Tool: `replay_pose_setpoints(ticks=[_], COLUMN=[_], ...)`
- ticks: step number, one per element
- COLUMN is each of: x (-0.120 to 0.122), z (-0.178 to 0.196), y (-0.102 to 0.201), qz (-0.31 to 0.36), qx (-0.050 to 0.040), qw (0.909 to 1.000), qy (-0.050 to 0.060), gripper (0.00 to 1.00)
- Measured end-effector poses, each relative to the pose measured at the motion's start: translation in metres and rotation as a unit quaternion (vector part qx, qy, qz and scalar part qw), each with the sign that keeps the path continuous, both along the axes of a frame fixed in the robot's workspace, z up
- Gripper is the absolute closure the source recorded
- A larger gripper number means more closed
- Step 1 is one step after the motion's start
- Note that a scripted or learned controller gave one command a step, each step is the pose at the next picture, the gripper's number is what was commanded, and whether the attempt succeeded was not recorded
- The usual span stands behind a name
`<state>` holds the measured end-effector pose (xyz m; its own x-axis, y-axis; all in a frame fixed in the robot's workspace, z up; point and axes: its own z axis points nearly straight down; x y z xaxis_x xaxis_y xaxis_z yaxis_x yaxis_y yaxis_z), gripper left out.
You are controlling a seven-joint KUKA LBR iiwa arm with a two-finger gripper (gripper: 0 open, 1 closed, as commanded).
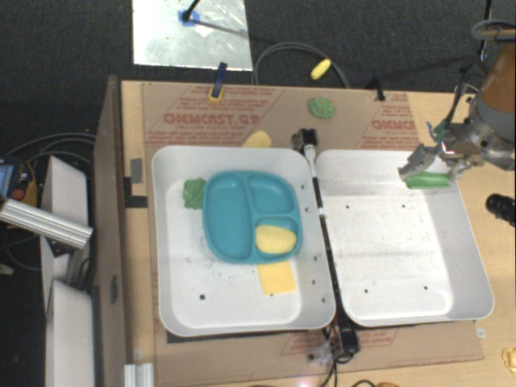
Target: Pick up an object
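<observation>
1. The gripper (426,168) hangs over the far right corner of the right bin (403,297). Its metal fingers (416,164) point toward the left and are closed around a small green stick (427,181), which juts out sideways just beneath them, above the bin's back rim.
2. Behind the gripper, the grey arm (492,123) enters from the right edge, with thin cables running up along it.
3. The right bin's white floor is bare under the gripper.
4. The left bin (181,297) sits just beside the right one, their rims touching along the middle.
5. In the left bin lies a blue tray (234,216) with compartments. A yellow lump (275,239) rests in its near right compartment.
6. A green leafy piece (194,192) touches the tray's left edge, and a flat yellow square (277,278) lies on the bin floor just in front of the tray.
7. Behind the bins, on the cardboard sheet (355,119), lie a round green thing (322,107) and a pale yellow piece (258,140) at the left bin's back rim.
8. Further back, a small yellow item (321,69) lies on the dark floor near a cable.
</observation>
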<state>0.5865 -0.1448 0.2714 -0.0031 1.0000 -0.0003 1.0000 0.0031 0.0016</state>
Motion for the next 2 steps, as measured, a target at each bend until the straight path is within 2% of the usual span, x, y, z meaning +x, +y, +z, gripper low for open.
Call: replay_pose_setpoints(ticks=[1, 2], x=[0.001, -0.022], z=[0.011, -0.029], y=[0.000, 0.084], qz=[0.002, 0.004], qx=[-0.0002, 0.0021], qw=[1.0000, 1.0000], qy=[-0.002, 0.003], gripper=[1.00, 1.00])
